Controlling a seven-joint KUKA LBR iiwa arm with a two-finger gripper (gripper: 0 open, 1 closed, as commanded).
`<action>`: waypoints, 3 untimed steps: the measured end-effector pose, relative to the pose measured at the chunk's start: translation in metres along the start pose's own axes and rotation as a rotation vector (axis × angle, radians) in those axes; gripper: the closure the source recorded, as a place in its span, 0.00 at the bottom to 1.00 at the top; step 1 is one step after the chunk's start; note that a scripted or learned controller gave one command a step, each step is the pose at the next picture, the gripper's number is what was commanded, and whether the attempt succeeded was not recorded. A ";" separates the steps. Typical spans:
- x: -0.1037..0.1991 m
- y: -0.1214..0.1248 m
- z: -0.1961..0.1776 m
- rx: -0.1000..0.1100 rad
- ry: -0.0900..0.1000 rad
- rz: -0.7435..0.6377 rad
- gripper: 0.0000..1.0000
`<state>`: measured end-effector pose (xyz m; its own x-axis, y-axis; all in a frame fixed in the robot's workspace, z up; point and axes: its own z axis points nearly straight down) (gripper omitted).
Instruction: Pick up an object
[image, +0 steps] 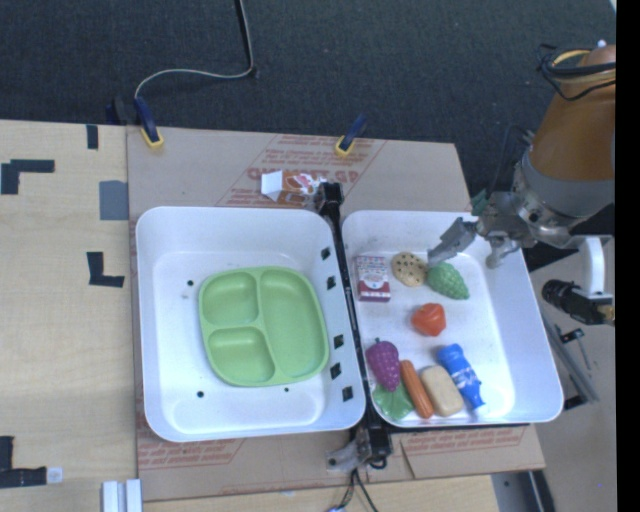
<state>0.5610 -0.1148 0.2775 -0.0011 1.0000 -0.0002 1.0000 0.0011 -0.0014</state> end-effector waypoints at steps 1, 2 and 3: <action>-0.010 -0.005 0.168 0.005 0.002 0.001 0.00; -0.012 -0.001 0.191 -0.001 0.000 0.001 0.00; -0.013 0.000 0.181 -0.006 -0.003 0.001 1.00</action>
